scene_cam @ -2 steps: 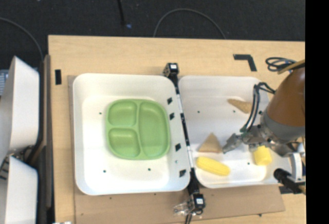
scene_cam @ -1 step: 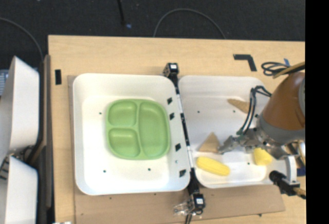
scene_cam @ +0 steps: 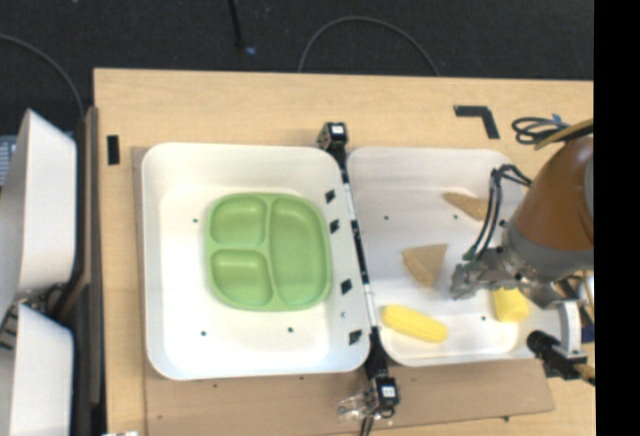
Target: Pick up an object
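Right bin (scene_cam: 400,174): banana (scene_cam: 415,324) hugs near rim.

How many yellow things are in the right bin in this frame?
2. A long yellow one lies near the bin's front left corner; a smaller yellow one sits to its right, right beside the arm. The arm covers part of the bin, so more may be hidden.
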`<state>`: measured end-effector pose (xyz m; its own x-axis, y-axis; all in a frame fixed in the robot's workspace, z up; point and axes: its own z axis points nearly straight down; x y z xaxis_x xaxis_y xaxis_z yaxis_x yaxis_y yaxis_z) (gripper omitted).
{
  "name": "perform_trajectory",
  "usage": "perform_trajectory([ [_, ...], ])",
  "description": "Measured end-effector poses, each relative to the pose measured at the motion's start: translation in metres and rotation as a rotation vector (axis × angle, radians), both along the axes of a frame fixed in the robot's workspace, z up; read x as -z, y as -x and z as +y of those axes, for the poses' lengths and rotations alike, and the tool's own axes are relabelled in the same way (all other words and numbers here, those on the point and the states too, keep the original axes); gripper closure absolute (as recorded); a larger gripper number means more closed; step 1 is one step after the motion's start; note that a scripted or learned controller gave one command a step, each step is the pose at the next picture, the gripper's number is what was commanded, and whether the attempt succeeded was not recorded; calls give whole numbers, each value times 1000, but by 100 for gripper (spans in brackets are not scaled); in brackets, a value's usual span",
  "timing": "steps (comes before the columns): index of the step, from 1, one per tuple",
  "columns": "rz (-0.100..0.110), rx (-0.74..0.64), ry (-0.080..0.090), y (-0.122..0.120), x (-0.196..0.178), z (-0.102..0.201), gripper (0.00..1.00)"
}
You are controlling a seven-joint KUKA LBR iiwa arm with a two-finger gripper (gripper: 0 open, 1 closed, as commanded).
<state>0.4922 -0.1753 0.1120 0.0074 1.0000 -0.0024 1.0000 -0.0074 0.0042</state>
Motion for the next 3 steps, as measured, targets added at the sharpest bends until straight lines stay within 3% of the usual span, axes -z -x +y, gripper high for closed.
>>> perform_trajectory([
  [3, -3, -12, 1, 0, -177, -10, 100],
])
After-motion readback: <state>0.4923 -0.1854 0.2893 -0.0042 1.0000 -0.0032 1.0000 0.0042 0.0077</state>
